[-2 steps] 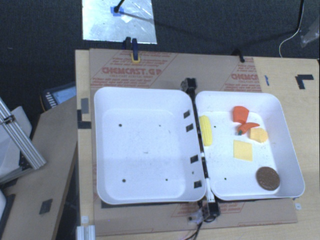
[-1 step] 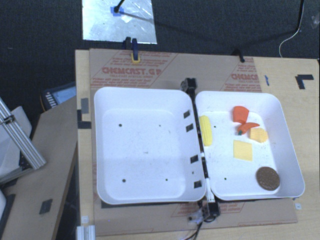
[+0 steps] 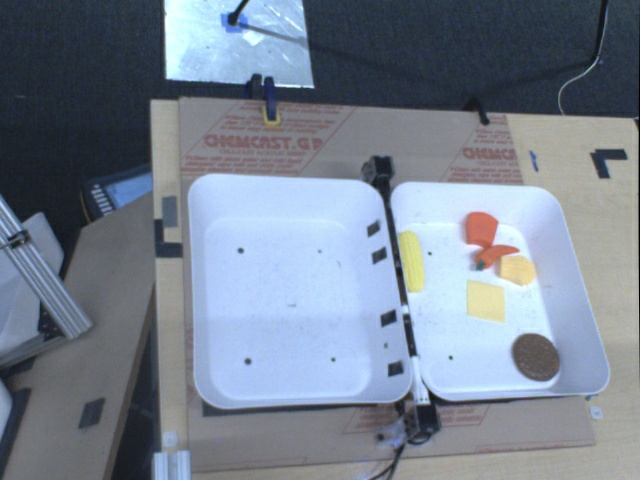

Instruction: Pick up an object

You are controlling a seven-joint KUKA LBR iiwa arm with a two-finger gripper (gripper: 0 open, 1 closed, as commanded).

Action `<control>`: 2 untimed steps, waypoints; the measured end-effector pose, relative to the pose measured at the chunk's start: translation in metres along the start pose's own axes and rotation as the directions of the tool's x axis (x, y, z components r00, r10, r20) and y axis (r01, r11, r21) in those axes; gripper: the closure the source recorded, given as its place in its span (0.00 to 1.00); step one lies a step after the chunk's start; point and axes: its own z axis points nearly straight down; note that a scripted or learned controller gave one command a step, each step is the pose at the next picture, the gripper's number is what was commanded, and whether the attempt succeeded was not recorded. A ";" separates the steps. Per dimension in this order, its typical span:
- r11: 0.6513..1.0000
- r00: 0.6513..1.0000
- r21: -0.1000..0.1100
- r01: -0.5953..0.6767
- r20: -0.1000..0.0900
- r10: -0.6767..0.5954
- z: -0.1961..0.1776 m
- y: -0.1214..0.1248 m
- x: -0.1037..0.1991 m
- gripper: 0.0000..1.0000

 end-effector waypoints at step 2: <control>1.000 1.000 0.005 -0.003 -0.002 0.003 0.013 0.000 0.000 1.00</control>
